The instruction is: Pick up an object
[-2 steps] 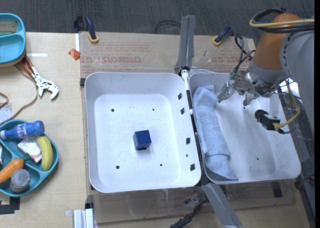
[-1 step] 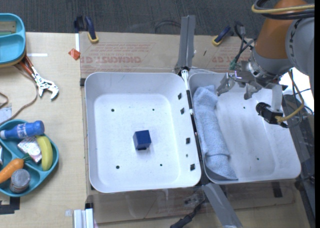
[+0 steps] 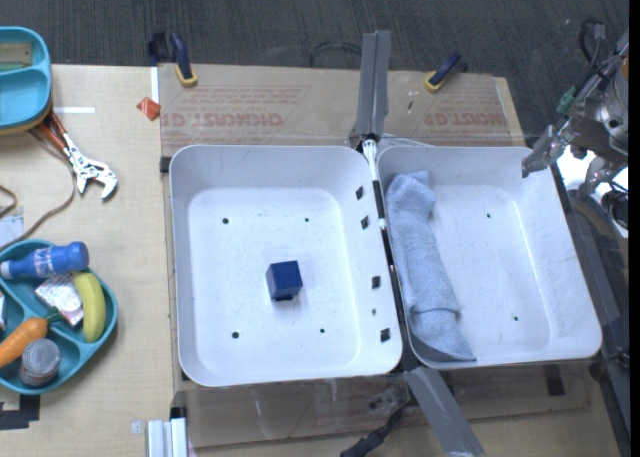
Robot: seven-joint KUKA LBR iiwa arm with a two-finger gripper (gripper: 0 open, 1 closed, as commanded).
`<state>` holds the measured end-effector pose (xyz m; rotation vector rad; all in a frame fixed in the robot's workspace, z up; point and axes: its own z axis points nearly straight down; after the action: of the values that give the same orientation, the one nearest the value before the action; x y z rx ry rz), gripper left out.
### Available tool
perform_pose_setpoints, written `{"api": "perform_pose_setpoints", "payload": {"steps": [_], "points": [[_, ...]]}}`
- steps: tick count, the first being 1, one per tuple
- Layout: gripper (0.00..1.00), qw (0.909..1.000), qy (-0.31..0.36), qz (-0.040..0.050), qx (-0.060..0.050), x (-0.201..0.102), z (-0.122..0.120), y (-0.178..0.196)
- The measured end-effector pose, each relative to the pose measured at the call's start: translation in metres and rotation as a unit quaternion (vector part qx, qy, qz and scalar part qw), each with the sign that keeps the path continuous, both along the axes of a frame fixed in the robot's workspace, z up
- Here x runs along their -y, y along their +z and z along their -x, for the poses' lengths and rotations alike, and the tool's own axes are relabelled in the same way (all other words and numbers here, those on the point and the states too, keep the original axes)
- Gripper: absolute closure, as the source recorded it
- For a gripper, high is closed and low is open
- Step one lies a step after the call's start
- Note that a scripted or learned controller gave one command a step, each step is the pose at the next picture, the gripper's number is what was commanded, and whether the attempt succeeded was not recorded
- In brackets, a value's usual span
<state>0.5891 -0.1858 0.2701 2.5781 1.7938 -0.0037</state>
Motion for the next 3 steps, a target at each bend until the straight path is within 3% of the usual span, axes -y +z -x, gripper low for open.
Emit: {"api": "perform_pose_setpoints", "payload": {"steps": [1, 2, 3], "points": [[0.00, 0.9941, 0.108, 0.0001, 0.000, 0.011, -0.026, 0.001], [0.00, 0.9971, -0.076, 0.0002, 0.000, 0.000, -0.058, 0.030], [0.00, 0.9999, -0.016, 0.0002, 0.000, 0.012, -0.070, 0.126]]}}
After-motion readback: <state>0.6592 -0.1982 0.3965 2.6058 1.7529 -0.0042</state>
